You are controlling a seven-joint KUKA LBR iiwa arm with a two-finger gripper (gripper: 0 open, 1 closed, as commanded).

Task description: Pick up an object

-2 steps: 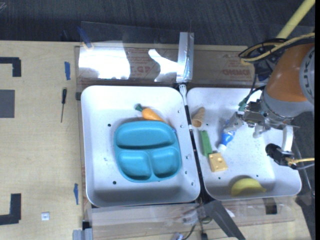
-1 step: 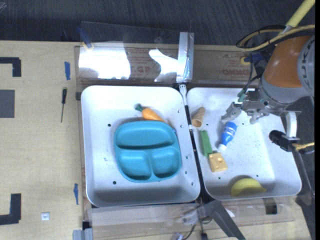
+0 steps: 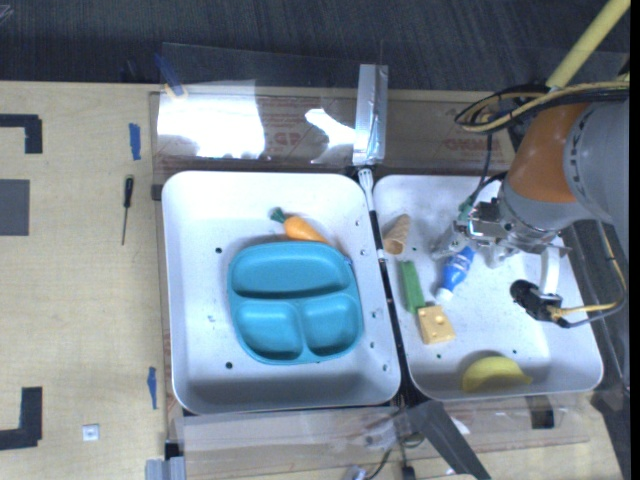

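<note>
My gripper (image 3: 476,232) hangs over the upper middle of the right bin (image 3: 570,368), at the end of the grey arm with the orange band. Just below and left of it lies a blue and white tube (image 3: 454,272), tilted, its top end close under the gripper. Whether they touch is not clear. Also in the right bin are a tan cork-like roll (image 3: 397,233), a green stick (image 3: 411,284), a yellow cheese block (image 3: 434,324) and a yellow rounded fruit (image 3: 492,372) at the front edge.
The left bin (image 3: 190,218) holds a blue divided plate (image 3: 295,299) and an orange carrot (image 3: 299,228) at the plate's far rim. A black cable end (image 3: 535,300) dangles over the right bin's right side. A ridge separates the two bins.
</note>
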